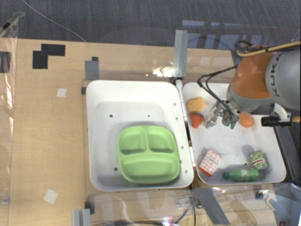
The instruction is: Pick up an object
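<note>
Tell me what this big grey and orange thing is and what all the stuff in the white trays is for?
That big thing is a robot arm. It reaches in from the right side of the picture. The camera hangs above the bench and looks down at a slant.

At the arm's end is its tool, a little two-finger pincher. I cannot tell if it is open or shut, and I see nothing held in it.

The left bin holds a green divided plate. The right bin holds small things to practise on: a yellow piece, a red piece, an orange piece, a small patterned box, a green bottle lying down and a small green can.

The robot's job is to pick one up.
</note>
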Action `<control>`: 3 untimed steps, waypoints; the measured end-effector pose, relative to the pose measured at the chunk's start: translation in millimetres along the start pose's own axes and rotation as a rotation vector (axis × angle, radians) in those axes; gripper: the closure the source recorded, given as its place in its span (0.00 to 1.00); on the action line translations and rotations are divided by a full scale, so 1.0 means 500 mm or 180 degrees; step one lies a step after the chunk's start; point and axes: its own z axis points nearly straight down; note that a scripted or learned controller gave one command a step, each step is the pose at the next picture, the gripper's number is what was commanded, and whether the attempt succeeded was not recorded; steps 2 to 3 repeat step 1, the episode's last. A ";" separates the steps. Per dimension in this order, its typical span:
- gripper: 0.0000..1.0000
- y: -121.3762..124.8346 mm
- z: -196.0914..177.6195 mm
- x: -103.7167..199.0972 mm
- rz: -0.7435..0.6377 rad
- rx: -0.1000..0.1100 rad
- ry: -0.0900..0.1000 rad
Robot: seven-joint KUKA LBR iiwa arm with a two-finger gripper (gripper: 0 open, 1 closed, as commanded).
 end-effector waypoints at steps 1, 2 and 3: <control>1.00 0.162 -0.171 0.058 0.0361 0.0003 0.0049; 1.00 0.162 -0.171 0.058 0.0361 0.0003 0.0049; 1.00 0.162 -0.171 0.058 0.0361 0.0003 0.0049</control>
